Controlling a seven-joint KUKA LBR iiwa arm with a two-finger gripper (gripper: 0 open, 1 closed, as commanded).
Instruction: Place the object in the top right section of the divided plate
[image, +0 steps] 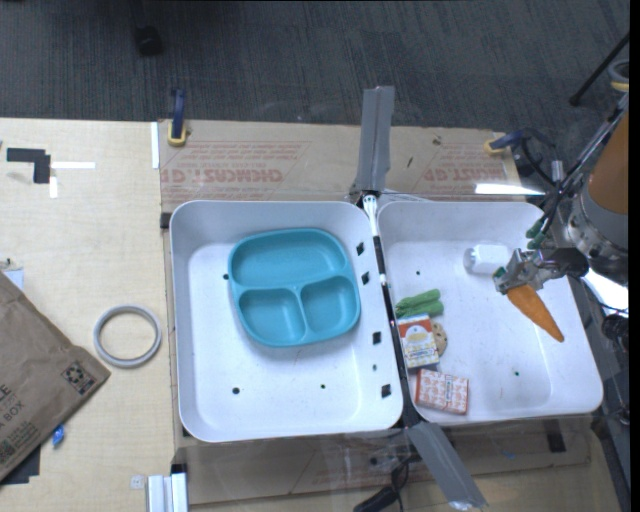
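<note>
One carrot (536, 309) is lying in the right bin (570, 400), its top end sitting clamped between the fingers of the tool (520, 274). One blue plate (294, 287) with three sections is resting in the left bin (200, 400). Four other items are sharing the carrot's bin. One tape ring (127, 334) is sitting on the wooden tabletop (70, 230).

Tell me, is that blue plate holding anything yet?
Empty: all three sections of the blue plate show bare blue, and the carrot lies in the other bin.
</note>
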